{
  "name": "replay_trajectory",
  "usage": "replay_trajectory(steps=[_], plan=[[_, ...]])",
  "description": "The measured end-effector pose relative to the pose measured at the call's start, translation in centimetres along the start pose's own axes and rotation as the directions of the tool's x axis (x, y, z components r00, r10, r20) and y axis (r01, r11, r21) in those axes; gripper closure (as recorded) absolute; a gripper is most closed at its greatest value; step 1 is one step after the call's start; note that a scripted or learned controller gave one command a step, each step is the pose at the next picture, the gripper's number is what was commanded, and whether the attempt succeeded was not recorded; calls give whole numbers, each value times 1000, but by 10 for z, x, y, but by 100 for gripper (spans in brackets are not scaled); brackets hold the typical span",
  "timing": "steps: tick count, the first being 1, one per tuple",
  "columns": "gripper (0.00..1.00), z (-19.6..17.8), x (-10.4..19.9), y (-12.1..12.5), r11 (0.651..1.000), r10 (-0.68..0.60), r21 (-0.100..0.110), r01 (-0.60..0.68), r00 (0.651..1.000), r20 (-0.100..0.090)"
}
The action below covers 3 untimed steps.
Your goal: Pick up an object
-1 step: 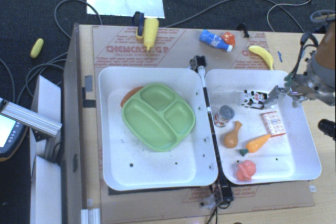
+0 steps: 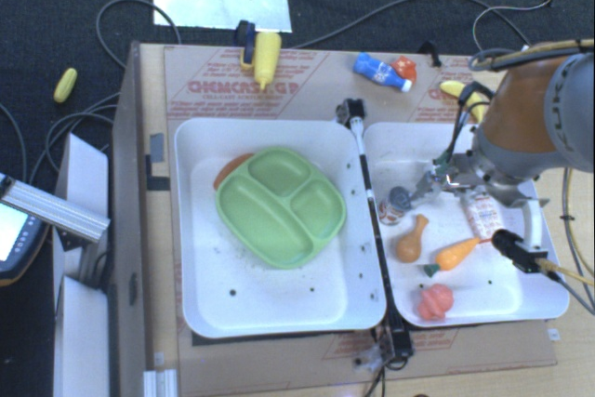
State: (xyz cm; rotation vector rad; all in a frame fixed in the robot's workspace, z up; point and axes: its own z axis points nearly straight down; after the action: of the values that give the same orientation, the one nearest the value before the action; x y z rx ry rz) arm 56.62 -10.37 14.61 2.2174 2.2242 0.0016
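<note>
The right bin holds several small items. Among them are an orange gourd-shaped toy, a toy carrot, a pink lumpy toy and a white packet with red print. A grey round piece lies over a small can by the divider. My gripper hangs low over the bin's upper middle, just right of the grey piece and above the gourd. Nothing is visibly between its tips.
A green divided plate lies in the left bin over an orange item. Behind the bins are a yellow bottle, a blue bottle and a yellow toy. Cables run along the divider.
</note>
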Motion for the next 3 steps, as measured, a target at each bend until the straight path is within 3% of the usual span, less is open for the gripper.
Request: replay_trajectory(steps=[1, 3], plan=[[0, 19, 5, -4, 1000, 4, -21, -3, 1000, 6], [0, 21, 5, -7, 1000, 4, -26, -4, 1000, 7]])
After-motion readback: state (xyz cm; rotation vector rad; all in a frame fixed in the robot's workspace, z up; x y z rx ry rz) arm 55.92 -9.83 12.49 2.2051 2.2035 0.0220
